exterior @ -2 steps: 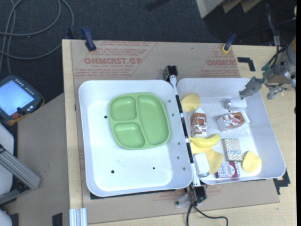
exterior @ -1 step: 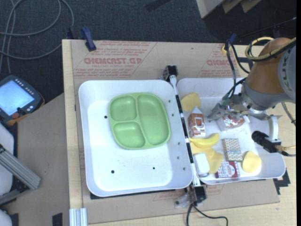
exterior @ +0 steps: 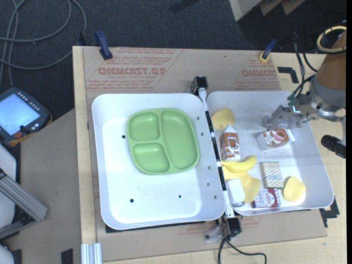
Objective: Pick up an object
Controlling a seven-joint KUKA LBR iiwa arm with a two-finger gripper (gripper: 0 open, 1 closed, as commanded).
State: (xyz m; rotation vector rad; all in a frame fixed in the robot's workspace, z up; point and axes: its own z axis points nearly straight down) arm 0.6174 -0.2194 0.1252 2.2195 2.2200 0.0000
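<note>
My gripper (exterior: 281,120) hangs over the far part of the right bin (exterior: 308,153), reaching in from the right. Just in front of it lies a small red and white packet (exterior: 273,138), close under the gripper, and I cannot tell whether they touch. Further left lie a pale yellow piece (exterior: 223,117), a brown and red carton (exterior: 230,144) and a banana (exterior: 240,164). Near the bin's front are a patterned box (exterior: 271,175), a lemon (exterior: 294,188) and a red and white pack (exterior: 267,198).
The left bin (exterior: 110,197) holds a green divided plate (exterior: 163,141). A black clip (exterior: 200,83) sits at the far end of the ridge between the bins. Blue clamps (exterior: 102,44) grip the board's far edge. Cables run near the arm at the right.
</note>
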